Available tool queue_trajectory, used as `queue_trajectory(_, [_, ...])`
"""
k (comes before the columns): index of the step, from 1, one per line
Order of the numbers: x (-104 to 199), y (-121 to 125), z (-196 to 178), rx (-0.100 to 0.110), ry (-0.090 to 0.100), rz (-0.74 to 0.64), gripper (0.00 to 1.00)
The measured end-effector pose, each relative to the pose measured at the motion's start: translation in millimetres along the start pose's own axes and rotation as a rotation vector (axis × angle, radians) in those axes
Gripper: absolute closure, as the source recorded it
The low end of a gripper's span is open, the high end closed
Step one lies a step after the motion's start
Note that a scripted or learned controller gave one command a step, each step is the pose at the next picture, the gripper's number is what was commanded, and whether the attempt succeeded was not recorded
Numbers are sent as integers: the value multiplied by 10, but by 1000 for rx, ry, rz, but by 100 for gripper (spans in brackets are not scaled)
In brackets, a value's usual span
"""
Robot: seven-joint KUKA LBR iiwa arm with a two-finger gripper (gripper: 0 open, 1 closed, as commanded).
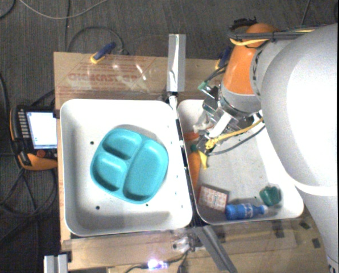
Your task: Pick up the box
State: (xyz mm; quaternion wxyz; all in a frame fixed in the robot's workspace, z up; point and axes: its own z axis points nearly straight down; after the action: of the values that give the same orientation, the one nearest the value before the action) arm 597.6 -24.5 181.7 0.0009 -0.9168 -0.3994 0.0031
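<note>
The box (214, 198) is small and flat, with a reddish and white printed top. It lies in the right bin (246, 164) near its front left corner. My gripper (203, 143) hangs over the left side of that bin, well behind the box and apart from it. The grey arm with its orange band (240, 75) comes in from the upper right and hides the bin's back right part. Nothing can be made out in the gripper.
A long orange object (195, 164) lies along the right bin's left wall, just below the gripper. A blue bottle (244, 210) and a green object (270, 195) lie to the right of the box. The left bin (78, 209) holds a teal divided plate (129, 164).
</note>
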Motion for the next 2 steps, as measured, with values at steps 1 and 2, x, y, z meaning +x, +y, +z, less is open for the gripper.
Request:
queue_trajectory(1, [-5,-8,-73,3,-5,-1,100])
queue_trajectory(2, [436,377,-52,-2,-1,124,100])
